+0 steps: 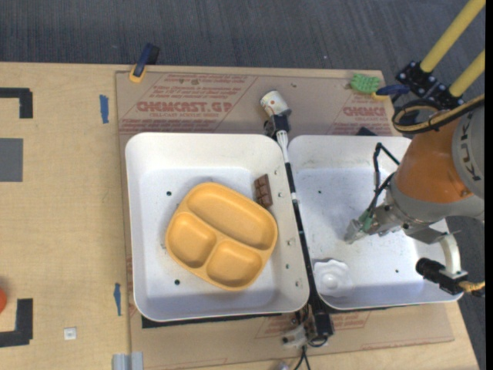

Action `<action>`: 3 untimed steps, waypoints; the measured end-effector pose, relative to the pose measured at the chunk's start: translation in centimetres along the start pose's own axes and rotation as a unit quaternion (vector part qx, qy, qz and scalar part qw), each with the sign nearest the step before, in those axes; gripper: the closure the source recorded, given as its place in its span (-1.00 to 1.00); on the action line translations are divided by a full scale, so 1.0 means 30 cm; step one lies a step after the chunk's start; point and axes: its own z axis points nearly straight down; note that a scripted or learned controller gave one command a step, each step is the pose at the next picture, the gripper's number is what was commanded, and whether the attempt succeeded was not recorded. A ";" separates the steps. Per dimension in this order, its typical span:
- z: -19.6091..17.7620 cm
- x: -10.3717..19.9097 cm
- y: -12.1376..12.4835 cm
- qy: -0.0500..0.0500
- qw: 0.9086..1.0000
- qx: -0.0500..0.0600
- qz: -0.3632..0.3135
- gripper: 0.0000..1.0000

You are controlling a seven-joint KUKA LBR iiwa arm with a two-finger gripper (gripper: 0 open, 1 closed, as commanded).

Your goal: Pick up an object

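A yellow three-compartment plate (pixel 222 234) lies in the left bin (pixel 146 160). A small brown block (pixel 263 190) rests at that bin's right wall, just past the plate's upper right edge. A small white object (pixel 331 274) sits near the front left corner of the right bin (pixel 323 160). My gripper (pixel 356 230) hangs low in the middle of the right bin, above and to the right of the white object, apart from it. Nothing shows between its tips.
The grey arm with its orange band (pixel 431 177) fills the right bin's right side. A black cable clip (pixel 439 272) sticks out near the front right. A white and black fixture (pixel 274 108) stands behind the bins' shared wall.
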 end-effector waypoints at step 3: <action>-0.298 -0.366 0.207 0.000 0.998 0.001 0.061 1.00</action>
